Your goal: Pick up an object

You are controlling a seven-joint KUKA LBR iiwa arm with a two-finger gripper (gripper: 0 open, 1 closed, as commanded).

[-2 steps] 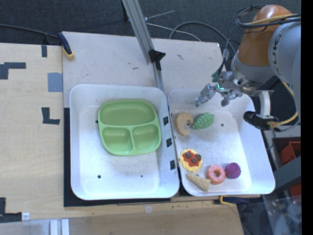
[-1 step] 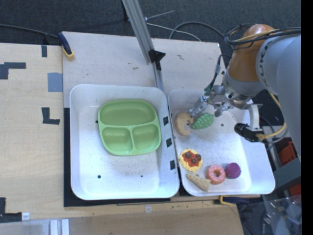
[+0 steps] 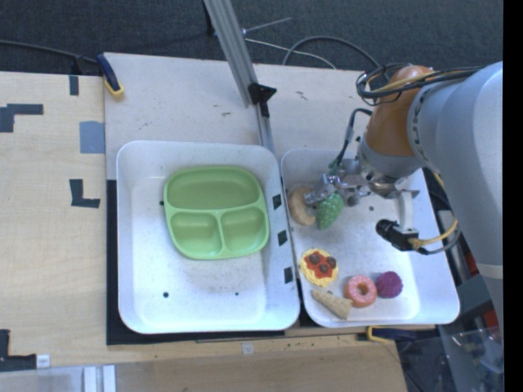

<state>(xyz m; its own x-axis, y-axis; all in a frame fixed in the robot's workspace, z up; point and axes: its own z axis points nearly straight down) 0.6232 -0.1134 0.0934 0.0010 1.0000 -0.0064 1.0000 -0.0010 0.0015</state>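
So from the overhead camera view, the arm comes in from the right and its pincer [image 3: 333,188] is down in the right-hand bin [image 3: 433,300], parked right over a green bumpy toy [image 3: 329,211] that looks like a little bunch of grapes or broccoli. It's touching or nearly touching the top of it, but I honestly can't tell how the pincer is set from this angle — the wrist hardware covers too much — so I wouldn't call it a hold. Just beside the green toy on its left sits a tan bagel-looking thing [image 3: 300,207], touching it or close to it. Further toward the front of the same bin are a yellow pizza-ish disc [image 3: 319,266], a pink donut [image 3: 359,290], a purple ball [image 3: 390,284] and a beige wedge [image 3: 331,303], all bunched near each other. The left bin [image 3: 139,243] has a green divided plate [image 3: 216,211] in it, well away from the action. As for handling, my guess is the green toy is light hollow plastic, fairly stiff, with a lumpy surface that gives some bite — not fragile at all. I'd pinch it across its narrower middle, coming straight down, and stay on the side away from the bagel so it doesn't get nudged or caught along with it.
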